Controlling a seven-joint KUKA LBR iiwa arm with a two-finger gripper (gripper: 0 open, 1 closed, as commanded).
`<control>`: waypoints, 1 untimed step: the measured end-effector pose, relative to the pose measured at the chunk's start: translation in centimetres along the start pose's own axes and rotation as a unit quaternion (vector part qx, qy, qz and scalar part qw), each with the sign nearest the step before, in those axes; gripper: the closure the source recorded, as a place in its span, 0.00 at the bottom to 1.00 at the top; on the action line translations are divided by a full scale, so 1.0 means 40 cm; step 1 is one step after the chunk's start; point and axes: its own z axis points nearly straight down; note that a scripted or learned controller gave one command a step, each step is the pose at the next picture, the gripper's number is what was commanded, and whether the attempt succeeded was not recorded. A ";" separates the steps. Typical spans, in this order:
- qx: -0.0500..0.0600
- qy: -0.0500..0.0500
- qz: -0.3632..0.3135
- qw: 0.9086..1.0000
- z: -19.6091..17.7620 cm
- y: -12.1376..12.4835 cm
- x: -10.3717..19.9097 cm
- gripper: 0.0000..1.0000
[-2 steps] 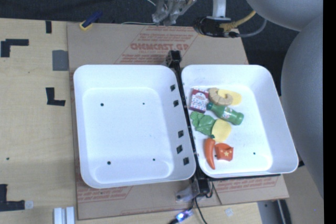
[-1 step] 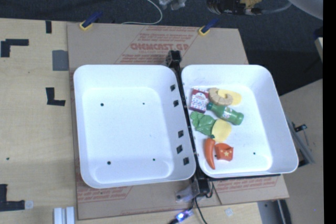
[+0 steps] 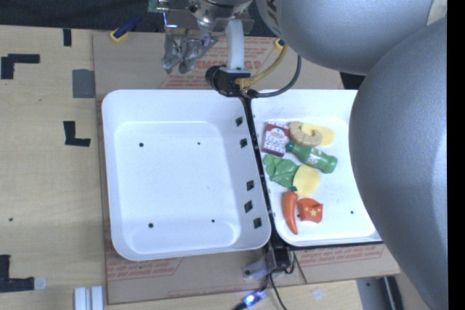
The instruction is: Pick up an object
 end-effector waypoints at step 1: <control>-0.011 0.004 0.001 1.000 -0.226 -0.028 0.051 1.00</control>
